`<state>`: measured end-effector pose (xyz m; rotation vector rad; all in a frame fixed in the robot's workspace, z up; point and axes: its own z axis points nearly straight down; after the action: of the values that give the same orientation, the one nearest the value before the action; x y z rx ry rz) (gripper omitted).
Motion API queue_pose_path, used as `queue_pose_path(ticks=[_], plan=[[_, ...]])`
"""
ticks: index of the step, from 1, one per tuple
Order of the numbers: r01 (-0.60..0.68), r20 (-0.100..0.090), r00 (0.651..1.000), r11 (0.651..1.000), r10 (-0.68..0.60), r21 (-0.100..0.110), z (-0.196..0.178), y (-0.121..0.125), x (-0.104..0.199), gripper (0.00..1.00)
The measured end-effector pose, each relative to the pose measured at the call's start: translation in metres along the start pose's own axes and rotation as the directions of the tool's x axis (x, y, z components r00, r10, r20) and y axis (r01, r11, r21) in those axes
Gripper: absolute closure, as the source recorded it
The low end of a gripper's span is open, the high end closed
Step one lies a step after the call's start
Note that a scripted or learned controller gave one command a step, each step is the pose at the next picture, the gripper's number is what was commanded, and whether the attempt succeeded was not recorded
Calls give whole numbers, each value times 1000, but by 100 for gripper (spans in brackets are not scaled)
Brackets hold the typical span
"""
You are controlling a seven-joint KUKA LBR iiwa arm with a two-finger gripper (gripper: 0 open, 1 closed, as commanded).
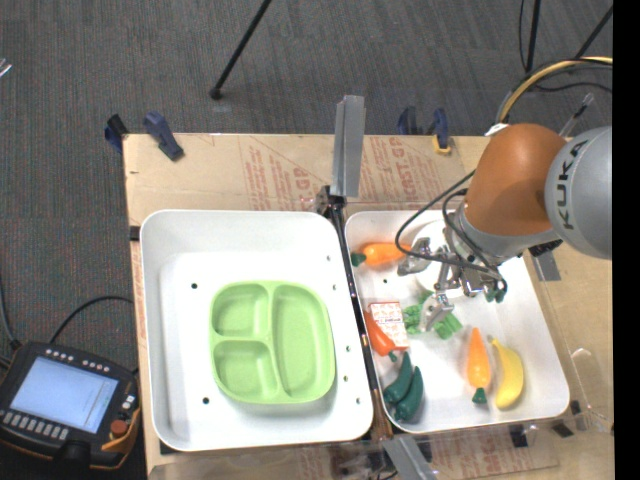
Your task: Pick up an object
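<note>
Two white bins sit side by side on the cardboard-covered surface (250, 173). Far to the left of the tool, off the surface, a handheld screen unit (68, 396) lies on the dark carpet. The left bin (170, 248) holds a green divided plate (272, 342), well apart from the tool on its left. Between the bins runs a dark divider, with a grey upright bar (349, 148) at its far end.

The right bin (540, 318) holds the toys. An orange carrot-like piece (380, 254) lies up and to the left of the tool, near the bin's far-left corner. A small red-and-white packet (387, 318) lies left of the tool and slightly below, with an orange piece (381, 340) just beside it. A dark green pepper-like toy (405, 388) lies below and left of the tool, near the front wall. The tool (437, 306) hangs low over a small green toy (443, 322), touching or nearly touching it; whether the fingers grip it, or how wide they stand, cannot be told. Below and right of the tool lie an orange carrot (479, 360) and a yellow banana (509, 373), just beside each other. The grey arm with its orange band (515, 183) rises up and right of the tool.
</note>
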<state>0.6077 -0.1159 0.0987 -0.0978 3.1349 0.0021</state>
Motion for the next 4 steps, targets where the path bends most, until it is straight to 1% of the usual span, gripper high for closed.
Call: queue_pose_path(ticks=[1,2,3,4], plan=[[132,-6,991,991,-132,-1,12,-4,68,0],[139,-3,990,990,-139,-2,2,-1,66,100],[104,-6,995,995,-104,-2,11,10,89,100],[124,5,992,992,-124,2,-93,47,98,100]])
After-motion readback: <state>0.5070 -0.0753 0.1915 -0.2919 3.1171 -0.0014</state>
